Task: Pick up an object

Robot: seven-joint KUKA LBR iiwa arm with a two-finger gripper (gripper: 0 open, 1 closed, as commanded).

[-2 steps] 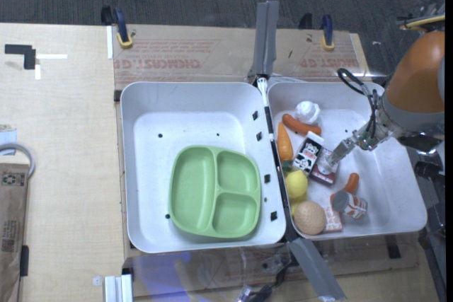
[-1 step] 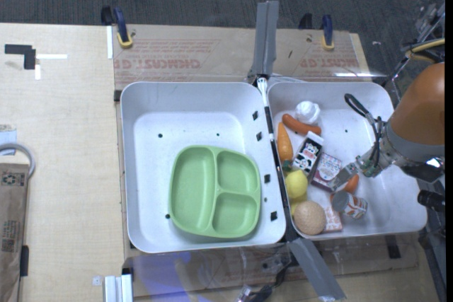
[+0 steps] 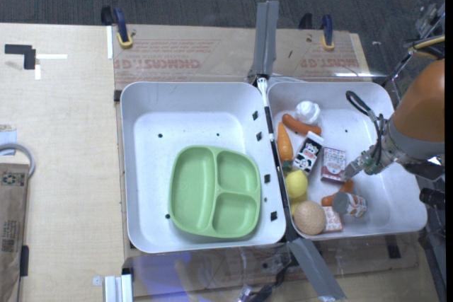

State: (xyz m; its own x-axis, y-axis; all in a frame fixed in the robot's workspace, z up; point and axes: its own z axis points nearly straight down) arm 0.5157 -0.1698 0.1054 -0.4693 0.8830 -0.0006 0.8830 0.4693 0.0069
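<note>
Reaching in from the right, the grey arm (image 3: 417,117) with its orange band lowers its end effector (image 3: 356,166) into the right bin (image 3: 396,219), where the tip sits just beside the right edge of a small pink-and-white carton (image 3: 333,163); whether it touches the carton cannot be told, and whether it is apart or together cannot be told either, since the tip is small and blurred at this angle. Nothing is visibly clamped in it. The right bin carries the objects to be picked: a white crumpled item (image 3: 308,110) near the back, an orange carrot (image 3: 300,126) lying at a slant in front of it, a second orange carrot-like piece (image 3: 284,144) along the left wall, a black-and-white milk carton (image 3: 308,154) just right of that, a yellow lemon (image 3: 296,184) below it, a tan egg-shaped item (image 3: 308,217) at the front corner, a small pink packet (image 3: 331,223) touching it, a grey-lidded can (image 3: 350,204) on its side, and a small orange piece (image 3: 335,196) between the can and the pink-and-white carton. The left bin (image 3: 141,152) holds 1 green plate (image 3: 215,190) with 3 compartments, lying flat toward its front right. Both bins rest side by side on the surface (image 3: 56,117), with a brown cardboard sheet (image 3: 184,53) clamped behind them.
</note>
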